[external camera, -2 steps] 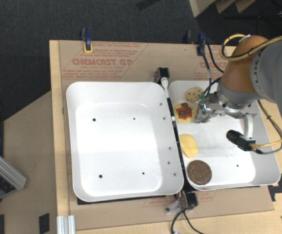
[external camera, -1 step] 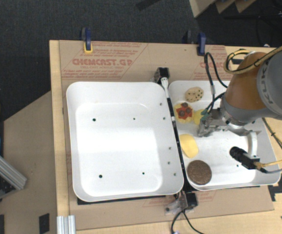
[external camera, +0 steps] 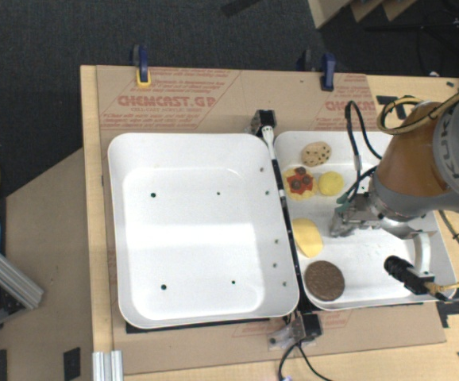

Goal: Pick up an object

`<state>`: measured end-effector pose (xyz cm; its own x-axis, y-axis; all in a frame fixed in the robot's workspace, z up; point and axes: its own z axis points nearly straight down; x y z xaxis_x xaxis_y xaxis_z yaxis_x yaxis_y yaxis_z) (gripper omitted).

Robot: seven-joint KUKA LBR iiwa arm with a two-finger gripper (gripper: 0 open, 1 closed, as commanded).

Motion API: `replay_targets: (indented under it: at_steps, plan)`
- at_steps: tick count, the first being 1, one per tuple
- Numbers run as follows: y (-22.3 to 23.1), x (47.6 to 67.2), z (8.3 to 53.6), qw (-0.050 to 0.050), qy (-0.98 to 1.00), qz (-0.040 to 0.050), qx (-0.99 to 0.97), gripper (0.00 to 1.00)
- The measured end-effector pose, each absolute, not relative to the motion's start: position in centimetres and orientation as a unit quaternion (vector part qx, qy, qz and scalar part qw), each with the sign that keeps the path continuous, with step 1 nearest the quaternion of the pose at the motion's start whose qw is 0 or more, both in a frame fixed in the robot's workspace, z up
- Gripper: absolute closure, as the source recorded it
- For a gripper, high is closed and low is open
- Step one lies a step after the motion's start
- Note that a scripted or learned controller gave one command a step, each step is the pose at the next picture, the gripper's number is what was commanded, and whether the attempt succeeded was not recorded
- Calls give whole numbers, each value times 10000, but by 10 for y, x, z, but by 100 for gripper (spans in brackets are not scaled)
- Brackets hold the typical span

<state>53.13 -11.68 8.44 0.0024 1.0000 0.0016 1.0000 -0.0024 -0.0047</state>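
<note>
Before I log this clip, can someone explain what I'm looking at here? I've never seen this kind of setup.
One fixed camera looks down at a slant on a cardboard-topped bench bearing two shallow white bins. The bulky grey arm with an orange band is a robot reaching in from the right; its task is to pick up an object. Its claw hangs over the smaller right bin, near the middle; whether it grips anything cannot be told from here. That bin holds toy food: a tan speckled cookie, a red and orange piece, a small round yellow piece, a pale yellow oval and a dark brown disc. The large left bin sits alongside.
</note>
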Motion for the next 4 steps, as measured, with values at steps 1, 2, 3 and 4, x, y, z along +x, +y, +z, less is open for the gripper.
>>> replay_targets:
  at_steps: [1,2,3,4]
  plan:
    - [5,571,192,-35,-7122,-67,-7020,100]
    - [44,586,276,-29,-7090,-36,-7052,100]
    - [67,605,377,-47,-7085,-59,-7056,100]
    - [117,563,270,47,-7090,44,-7052,100]
